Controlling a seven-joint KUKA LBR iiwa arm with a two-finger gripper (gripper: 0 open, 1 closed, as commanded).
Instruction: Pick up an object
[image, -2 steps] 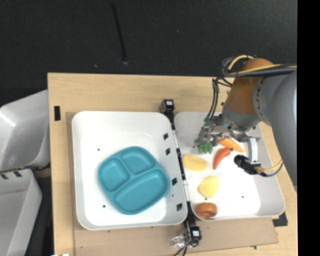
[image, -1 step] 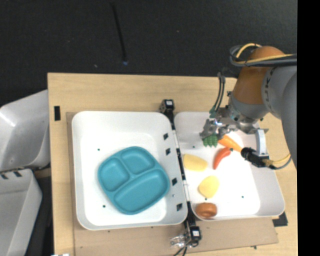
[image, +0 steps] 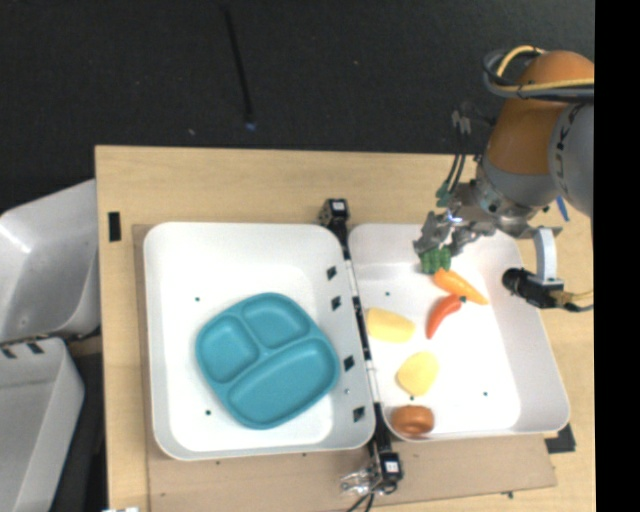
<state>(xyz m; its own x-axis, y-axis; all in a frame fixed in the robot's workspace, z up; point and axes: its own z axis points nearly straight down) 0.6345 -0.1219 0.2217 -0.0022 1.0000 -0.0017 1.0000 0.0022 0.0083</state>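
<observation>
Pale wood worktop w/ two glossy white bins, dark floor behind. Left bin held a smooth blue sectioned plate. End effector sat over the carrot's green top in the right bin; grip state can't tell.

Arm: grey links, broad orange band above wrist. Yellow and dark cables loop over its top. Gripper: small, metallic grey, possibly black-tipped; detail blurred.

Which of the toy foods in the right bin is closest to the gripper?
The carrot, orange with a green top: its green end lies right at the gripper. The red pepper and the others lie farther off.
</observation>
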